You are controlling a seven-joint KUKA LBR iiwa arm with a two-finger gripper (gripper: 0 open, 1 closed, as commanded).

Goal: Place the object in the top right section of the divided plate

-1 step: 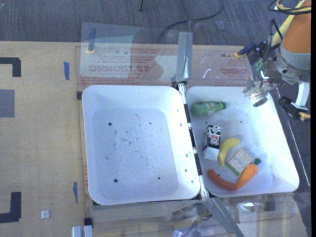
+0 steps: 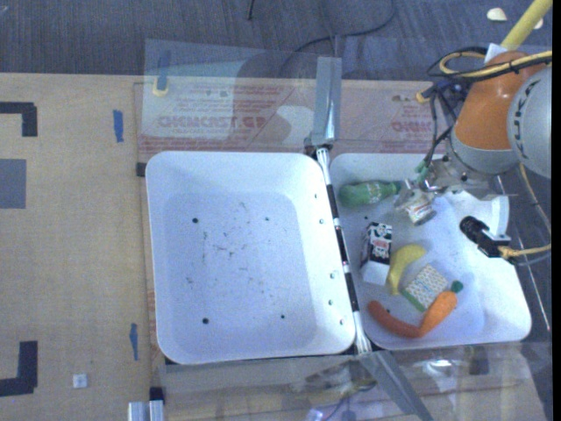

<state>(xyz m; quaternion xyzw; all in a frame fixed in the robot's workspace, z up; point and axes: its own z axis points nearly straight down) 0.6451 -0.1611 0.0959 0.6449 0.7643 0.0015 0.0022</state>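
The left white bin (image 2: 237, 253) is seen bare on the counter (image 2: 70, 235). In the right bin (image 2: 508, 310) are found a green bottle (image 2: 368, 191), a black-and-white carton (image 2: 379, 242), a yellow banana (image 2: 403, 264), and an orange carrot (image 2: 438, 312). The tool (image 2: 419, 202) is poised just right of the bottle; its state cannot be told.

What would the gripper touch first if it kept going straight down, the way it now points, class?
Probably the right bin's white floor. The gripper hangs above its back part, beside the green bottle, which it might graze instead; depth is hard to judge from this slanted view.
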